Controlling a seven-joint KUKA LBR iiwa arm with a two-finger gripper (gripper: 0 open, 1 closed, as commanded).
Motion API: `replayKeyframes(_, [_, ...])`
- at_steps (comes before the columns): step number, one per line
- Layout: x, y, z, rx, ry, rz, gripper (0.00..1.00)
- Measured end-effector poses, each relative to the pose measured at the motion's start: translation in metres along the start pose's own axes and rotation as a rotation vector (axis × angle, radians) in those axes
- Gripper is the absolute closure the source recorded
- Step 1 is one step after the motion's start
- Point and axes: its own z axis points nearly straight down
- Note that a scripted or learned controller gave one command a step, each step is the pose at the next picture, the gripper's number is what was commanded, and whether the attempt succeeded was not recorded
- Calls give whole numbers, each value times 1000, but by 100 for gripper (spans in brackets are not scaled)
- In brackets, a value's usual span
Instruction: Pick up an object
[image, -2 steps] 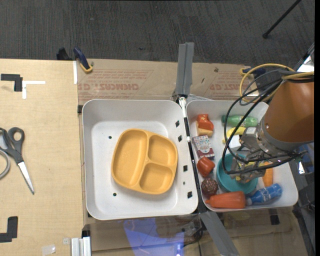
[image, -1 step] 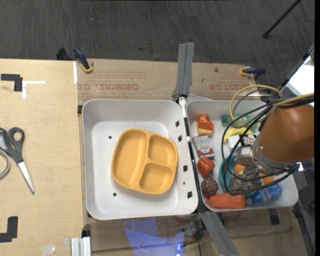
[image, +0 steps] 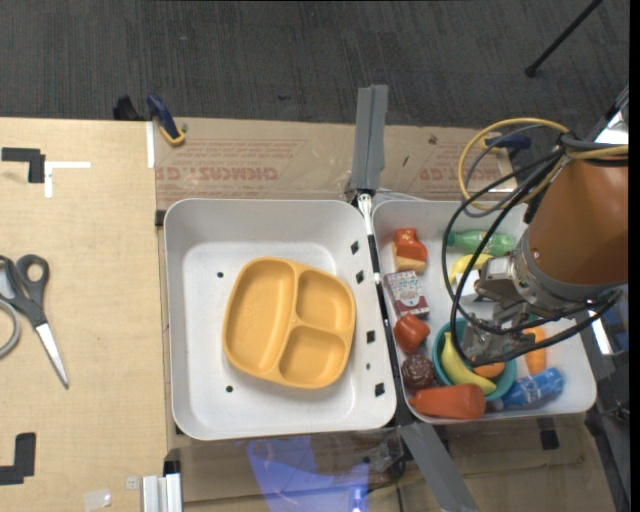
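Plainly the reach is under way and no pick has been made yet: the arm (image: 590, 215) comes in from the right over the right bin (image: 585, 385), its orange band bulking above the wrist, and the gripper (image: 492, 340) hangs low among the clutter there, wrapped in black cables. Whether it is open or closed cannot be told, since the wrist and cabling hide its tips, and nothing can be seen held in it. The things on offer all lie in the right bin: a yellow banana (image: 462, 368) curled inside a teal ring (image: 447, 345) just below the gripper, a red-orange piece (image: 450, 401) at the bin's near edge, a blue item (image: 530, 388) beside that, a dark berry-like toy (image: 418, 372), a small printed carton (image: 407, 292) and two red-orange toys along the bin's left wall. A green piece (image: 480, 240) sits at the bin's far side. To the left of the right bin, the left bin (image: 190, 330) carries a yellow divided plate (image: 290, 322). My judgement is that the banana or ring is the likely target, and the next move calls for a short, straight descent and a clean close on one thing alone, as the crowding risks a glancing or double grasp.
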Motion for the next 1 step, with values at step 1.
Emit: replayKeyframes(1, [76,-29,124,0,1,96,100])
